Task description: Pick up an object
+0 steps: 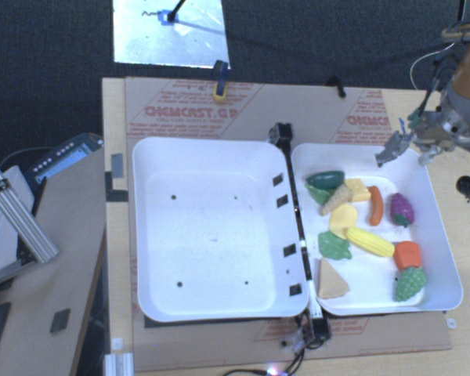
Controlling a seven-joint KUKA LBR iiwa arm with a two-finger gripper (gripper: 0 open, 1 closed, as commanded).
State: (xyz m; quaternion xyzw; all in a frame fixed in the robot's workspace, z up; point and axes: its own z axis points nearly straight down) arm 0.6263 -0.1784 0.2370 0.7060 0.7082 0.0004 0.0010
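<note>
Several light, rigid plastic toy foods fill the right bin (442,233); I'd pinch the corn cob (369,241) crosswise. Gripper (411,149) jaws spread, empty.

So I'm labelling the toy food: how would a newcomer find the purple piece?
Look in the right-hand bin, the one holding the toys. Near its right wall, beside the orange carrot, lies the bunch of grapes, the only purple item there.

The end effector (411,143) hangs above the far rim of the right bin (442,233), its fingers spread, gripping nothing.
</note>
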